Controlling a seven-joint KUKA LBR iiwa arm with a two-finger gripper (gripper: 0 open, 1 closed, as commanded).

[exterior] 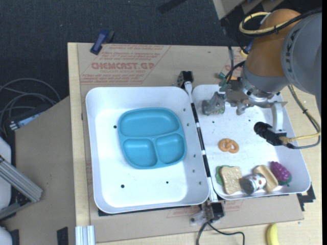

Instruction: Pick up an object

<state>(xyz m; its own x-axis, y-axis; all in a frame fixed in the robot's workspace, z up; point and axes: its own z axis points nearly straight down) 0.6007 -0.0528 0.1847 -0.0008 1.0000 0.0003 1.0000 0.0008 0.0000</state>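
Observation:
My gripper (225,107) hangs over the back part of the right bin (293,146). Its fingers stand open, and only white bin floor shows between them. A small orange pretzel (228,146) lies on the bin floor in front of the gripper, apart from it. Along the bin's front edge lie a sandwich with green filling (230,179), a small grey can (249,184), a tan bread piece (265,176) and purple grapes (281,172).
The left bin (102,152) holds a blue three-part plate (152,137). A black clip (186,78) sits at the back between the bins. A black part with a yellow cable (266,131) hangs from the arm over the right bin. A yellow item (273,235) lies on the bench front.

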